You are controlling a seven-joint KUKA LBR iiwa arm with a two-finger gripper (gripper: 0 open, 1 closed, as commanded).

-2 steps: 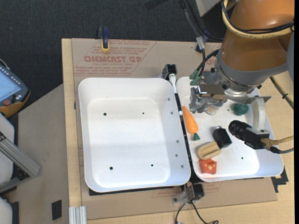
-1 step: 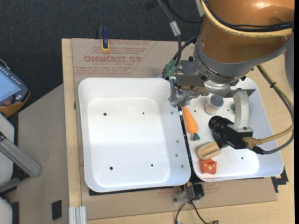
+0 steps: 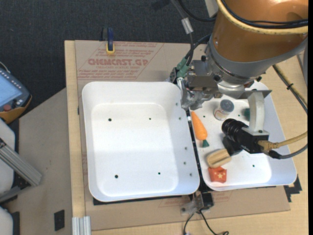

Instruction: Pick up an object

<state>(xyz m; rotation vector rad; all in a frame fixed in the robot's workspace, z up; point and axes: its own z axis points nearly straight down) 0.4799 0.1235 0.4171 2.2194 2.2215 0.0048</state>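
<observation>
I cannot tell the gripper (image 3: 188,102) state; the arm (image 3: 259,28) hides much of the right bin (image 3: 281,168) above the carrot (image 3: 198,125).

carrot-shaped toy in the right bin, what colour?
Orange, with a green tip; camera view shows the carrot toy by the right bin's left wall.

The pincer (image 3: 190,102) hangs over the right bin's (image 3: 279,173) left edge, just above a carrot (image 3: 198,125).

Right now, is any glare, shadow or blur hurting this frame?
Camera view: the orange band close to the lens is soft and glossy with highlights; the left bin is brightly lit, shaded along its near side; the carrot in the right bin looks sharp.
</observation>
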